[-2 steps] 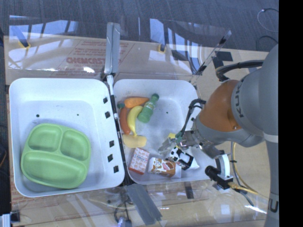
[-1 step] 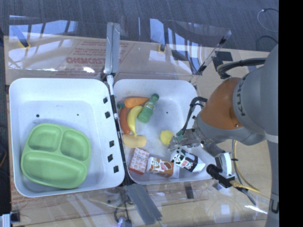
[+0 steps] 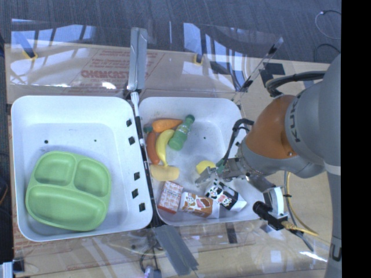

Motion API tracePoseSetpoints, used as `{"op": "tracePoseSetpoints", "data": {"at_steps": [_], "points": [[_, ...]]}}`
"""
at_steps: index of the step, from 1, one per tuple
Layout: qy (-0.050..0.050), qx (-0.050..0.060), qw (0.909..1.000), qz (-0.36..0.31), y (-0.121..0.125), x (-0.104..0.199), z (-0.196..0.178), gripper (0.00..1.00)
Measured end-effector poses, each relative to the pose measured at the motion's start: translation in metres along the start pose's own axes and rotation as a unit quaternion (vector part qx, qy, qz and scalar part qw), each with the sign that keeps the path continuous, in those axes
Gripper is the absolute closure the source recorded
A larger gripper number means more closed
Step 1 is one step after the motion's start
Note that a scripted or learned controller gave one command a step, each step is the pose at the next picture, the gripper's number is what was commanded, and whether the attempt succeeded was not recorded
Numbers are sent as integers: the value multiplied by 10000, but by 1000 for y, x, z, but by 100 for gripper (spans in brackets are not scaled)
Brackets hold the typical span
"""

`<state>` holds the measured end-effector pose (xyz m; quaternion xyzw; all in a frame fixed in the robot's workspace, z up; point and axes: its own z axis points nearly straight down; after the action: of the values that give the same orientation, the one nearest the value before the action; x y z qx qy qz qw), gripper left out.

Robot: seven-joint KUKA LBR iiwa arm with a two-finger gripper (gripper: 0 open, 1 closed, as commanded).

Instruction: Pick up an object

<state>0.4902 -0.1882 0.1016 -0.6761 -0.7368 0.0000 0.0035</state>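
The grey arm's hand (image 3: 215,177) hangs low over the right white bin (image 3: 217,110), beside a black-and-white patterned carton (image 3: 222,195); its grip I cannot tell; it seems poised to pick.

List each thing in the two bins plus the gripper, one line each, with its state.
Green tray: flat in the left bin.
Green bottle: on its side, right bin.
Banana: lying beside the bottle.
Carrot: lying at the bin's back.
Cow-print carton: tipped over, under the gripper.
Orange carton: lying flat at the front wall.
Gripper: low over the cartons, grasp unclear.
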Motion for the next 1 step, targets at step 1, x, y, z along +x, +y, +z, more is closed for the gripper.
{"op": "tracePoseSetpoints", "data": {"at_steps": [1], "points": [[10, 8, 10000, -16, 0, 1, -10, 100]]}}
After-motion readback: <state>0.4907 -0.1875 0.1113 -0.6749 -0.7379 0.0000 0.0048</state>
